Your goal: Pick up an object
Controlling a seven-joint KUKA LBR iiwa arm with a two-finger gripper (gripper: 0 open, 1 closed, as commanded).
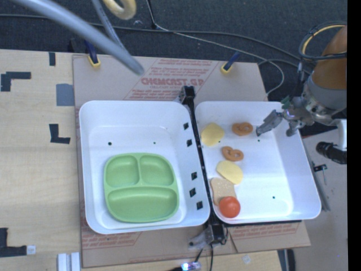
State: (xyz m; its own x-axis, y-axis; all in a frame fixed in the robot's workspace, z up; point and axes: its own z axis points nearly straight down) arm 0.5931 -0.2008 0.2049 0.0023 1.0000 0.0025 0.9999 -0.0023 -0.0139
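Observation:
The right bin (282, 168) holds several food pieces along its left side: a pale yellow round piece (212, 134), a brown ring-shaped piece (242, 129), a small pretzel (232, 153), a yellow oval piece (230, 171), a tan slice (221, 187) and a red tomato (229, 207). My gripper (280, 126) hangs over the bin's far right part, just right of the brown ring-shaped piece. Its two fingers stand apart, open, with nothing between them.
The left bin (90, 151) holds a green divided plate (141, 186). A black divider (193, 151) runs between the bins. Cables cross the dark area at the back, and a grey pole (73, 21) slants across the upper left.

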